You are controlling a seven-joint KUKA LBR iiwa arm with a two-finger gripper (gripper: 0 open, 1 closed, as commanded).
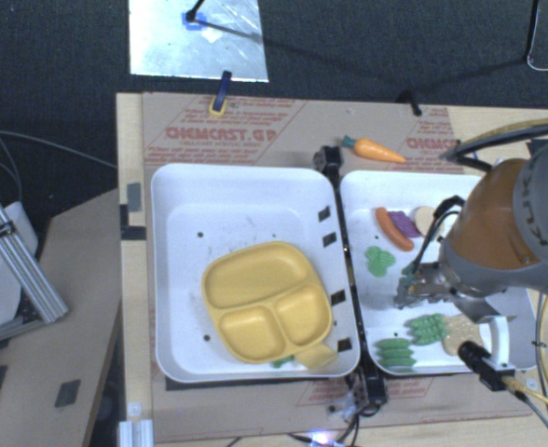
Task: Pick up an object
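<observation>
Camera view: arm reaching in from 3 o'clock, gripper (414, 287) hanging low over the right bin (363, 319); cannot tell its state. Broccoli piece (379, 262) lying at its 10 o'clock, sausage (394, 228) beyond at 11, green beans (427, 328) at 5. Yellow divided plate (267, 300) sitting in the left bin (185, 212). Toy carrot (375, 150) resting on the bench at 12.

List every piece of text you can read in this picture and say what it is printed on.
"CHEMCAST GP": red print on the brown protective sheet behind the left bin, repeated in a tiled pattern.
"CHEMCAST": partly readable again on the same sheet near the toy carrot.
Lettering on the arm's grey housing: cut off, unreadable.
</observation>
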